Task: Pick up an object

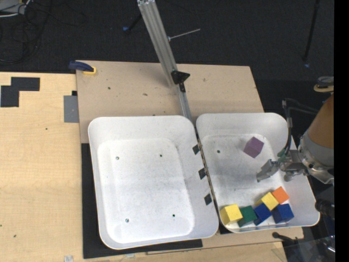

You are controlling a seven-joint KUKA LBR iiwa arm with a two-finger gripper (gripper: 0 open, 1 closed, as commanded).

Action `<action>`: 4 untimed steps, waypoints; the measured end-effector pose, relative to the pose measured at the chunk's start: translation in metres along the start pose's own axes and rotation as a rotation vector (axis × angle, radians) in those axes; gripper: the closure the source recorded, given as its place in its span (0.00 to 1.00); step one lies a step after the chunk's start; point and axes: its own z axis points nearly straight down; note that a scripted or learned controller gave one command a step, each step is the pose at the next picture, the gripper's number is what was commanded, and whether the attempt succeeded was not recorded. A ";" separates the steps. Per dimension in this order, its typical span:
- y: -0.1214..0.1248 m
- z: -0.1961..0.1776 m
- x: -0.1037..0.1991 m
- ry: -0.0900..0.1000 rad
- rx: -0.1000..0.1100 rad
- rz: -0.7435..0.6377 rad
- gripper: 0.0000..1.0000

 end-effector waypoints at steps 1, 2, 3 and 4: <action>-0.005 0.045 0.005 0.001 0.001 0.001 0.00; -0.003 0.086 0.006 -0.002 -0.008 0.002 0.00; -0.004 0.075 0.005 0.001 -0.006 0.010 1.00; 0.001 0.029 -0.003 -0.003 -0.009 0.002 1.00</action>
